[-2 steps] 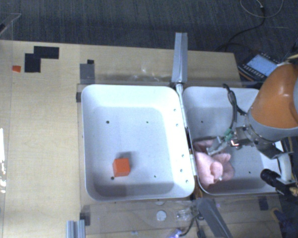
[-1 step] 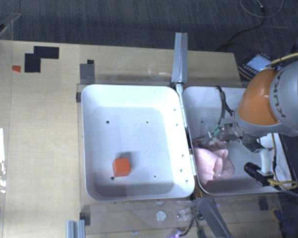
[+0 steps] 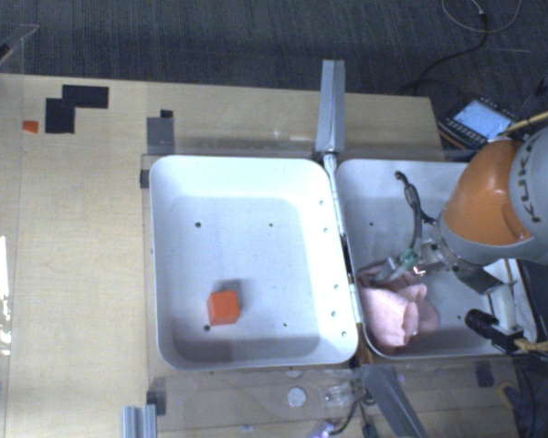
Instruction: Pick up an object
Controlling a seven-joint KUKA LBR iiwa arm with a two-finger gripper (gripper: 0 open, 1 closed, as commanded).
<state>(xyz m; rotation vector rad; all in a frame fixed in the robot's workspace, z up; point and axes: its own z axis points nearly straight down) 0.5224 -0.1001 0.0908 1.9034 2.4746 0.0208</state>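
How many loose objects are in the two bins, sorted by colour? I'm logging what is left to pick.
Orange: 1, the orange block in the left bin.
Pink: 1, the soft pink object in the right bin, lying just below the gripper.
Total: 2

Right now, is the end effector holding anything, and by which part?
Cannot tell. The end effector sits low at the pink object's upper edge in the right bin; no grasp is visible.
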